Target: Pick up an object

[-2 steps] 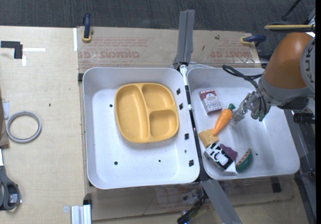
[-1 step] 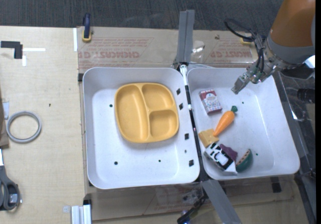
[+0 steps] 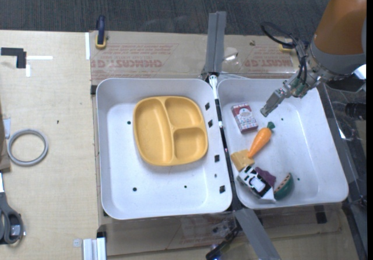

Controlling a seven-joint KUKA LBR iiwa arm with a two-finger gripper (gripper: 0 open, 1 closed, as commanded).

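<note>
Plate (image 3: 171,130) fills left bin (image 3: 116,195); carrot (image 3: 260,141) lies in right bin (image 3: 323,165).

Orange toy carrot (image 3: 260,141), lying tilted, right bin (image 3: 326,154), near red box (image 3: 244,118)

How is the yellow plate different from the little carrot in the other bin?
The yellow plate is broad, flat and split into three compartments; the toy carrot is small, narrow and tapered. The plate lies alone in the left bin, while the carrot lies slanted among other small items in the right bin. Both rest on bin floors, apart from the gripper.
</note>
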